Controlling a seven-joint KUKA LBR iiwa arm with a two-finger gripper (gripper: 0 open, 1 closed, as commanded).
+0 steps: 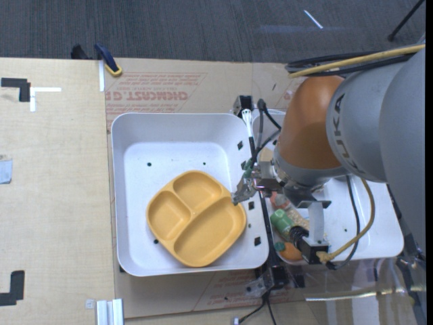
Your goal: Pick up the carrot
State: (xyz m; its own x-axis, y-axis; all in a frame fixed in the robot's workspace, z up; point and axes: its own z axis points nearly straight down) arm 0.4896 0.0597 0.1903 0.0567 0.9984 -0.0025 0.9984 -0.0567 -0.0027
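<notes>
Dark carpet runs behind a pale wooden bench (54, 202) that bears a sheet of printed cardboard (159, 87) and two shallow white bins side by side. Left bin (128, 181): holds a yellow divided plate (196, 217) of three compartments, lying toward the bin's near right corner; the plate carries nothing. Right bin (379, 235): largely covered by the grey arm (385, 107) with its orange band (308, 124), which reaches over it and points down.

Gripper (287, 198): positioned low over the right bin's left edge, close to the divider between the bins. Its state cannot be told from this view, since the wrist body masks it, and no object can be confirmed as held.

Carrot (291, 252): a small orange item, taken to be the carrot, lies in the right bin at its near left corner, just beside a green item (283, 221) and partly hidden by cabling (352, 235).

Assessment: the step in hand appears to be the approach or descent toward the cluttered left edge of the right bin. The carrot sits nearer the bench's front than the gripper, so the next move calls for a shift toward that corner, then a descent straddling the carrot without catching the green item or the bin wall.
</notes>
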